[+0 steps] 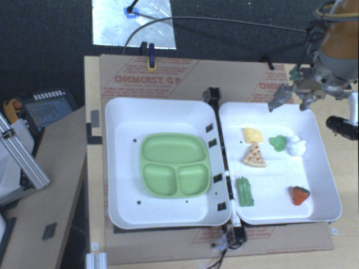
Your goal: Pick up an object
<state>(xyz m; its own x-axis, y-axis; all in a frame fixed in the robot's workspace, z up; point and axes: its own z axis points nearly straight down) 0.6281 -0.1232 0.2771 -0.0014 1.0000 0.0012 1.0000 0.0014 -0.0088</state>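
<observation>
Hovering with fingers apart and holding nothing over the right bin's (pixel 322 150) far edge, the gripper (pixel 292 99) is approaching and must descend toward the cheese (pixel 252 135) nearby.

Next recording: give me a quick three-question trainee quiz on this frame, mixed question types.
1. True or false: the hand holds the strawberry.
2. Which bin has the green divided plate? A) left bin B) right bin
3. Name the item directly above the pizza slice in the camera view.

Key: 1. False, nothing sits between its open fingers, and the strawberry lies in the right bin. 2. A. 3. The yellow cheese piece.
</observation>
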